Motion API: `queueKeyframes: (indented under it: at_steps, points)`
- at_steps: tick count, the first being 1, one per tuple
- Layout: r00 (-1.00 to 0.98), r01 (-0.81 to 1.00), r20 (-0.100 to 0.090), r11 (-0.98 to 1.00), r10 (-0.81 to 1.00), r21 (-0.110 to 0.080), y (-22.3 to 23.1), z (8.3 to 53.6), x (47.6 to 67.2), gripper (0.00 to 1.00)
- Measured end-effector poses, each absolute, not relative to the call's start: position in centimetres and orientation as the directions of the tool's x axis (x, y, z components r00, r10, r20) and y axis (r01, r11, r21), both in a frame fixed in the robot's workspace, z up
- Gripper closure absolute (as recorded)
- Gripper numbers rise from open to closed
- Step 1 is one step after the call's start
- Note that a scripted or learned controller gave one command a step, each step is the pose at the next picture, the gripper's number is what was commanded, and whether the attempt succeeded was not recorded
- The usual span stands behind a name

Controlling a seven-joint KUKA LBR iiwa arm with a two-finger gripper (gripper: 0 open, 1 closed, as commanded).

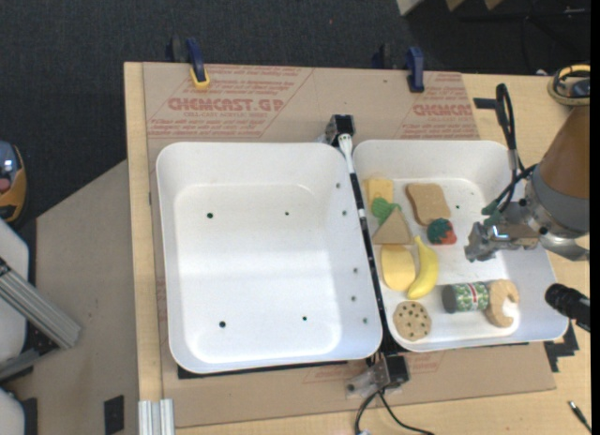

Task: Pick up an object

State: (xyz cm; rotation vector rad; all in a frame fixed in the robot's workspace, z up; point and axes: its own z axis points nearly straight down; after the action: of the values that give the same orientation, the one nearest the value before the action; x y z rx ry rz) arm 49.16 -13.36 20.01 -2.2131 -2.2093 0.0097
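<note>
White plastic forms both bins on a cardboard-covered bench (281,91). Positions below are given against the banana (427,269), which lies in the right bin (441,150), near its left wall.

Left bin (258,255): sits left of the banana, across the divide between the two bins.

Items in the right bin:
- Lemon (397,266): touching the banana on its left side.
- Cookie (412,320): just below the banana's lower tip.
- Can (466,296): lying on its side, to the banana's lower right, near it.
- Bitten donut-like piece (503,303): right of the can, touching its end; well apart from the banana.
- Strawberry (441,231): just above and right of the banana's upper end.
- Toast (427,202): above the banana, beyond the strawberry.
- Tan wedge (393,228): above the lemon, up and left of the banana.
- Green piece (382,207) and yellow block (379,189): above the wedge, against the bin's left side.

Gripper (483,241): right of the banana, near the strawberry and above the can. Nothing is seen between its tips. Whether the pincer is released or clenched cannot be told from this view.

Arm (567,175): grey, with an orange band, further right of the banana, over the bin's right edge.

Two blue clamps (197,56) hold the cardboard at the far edge, well above the banana.
</note>
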Motion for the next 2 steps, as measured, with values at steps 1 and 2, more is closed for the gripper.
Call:
queueKeyframes:
  at_steps: [1,2]
  points:
    - [-0.001,1.0,0.0,0.001,1.0,0.002,-12.0,23.2,47.9,1.0]
    - [-0.002,1.0,0.002,0.002,1.0,-0.002,-9.2,21.9,47.9,1.0]
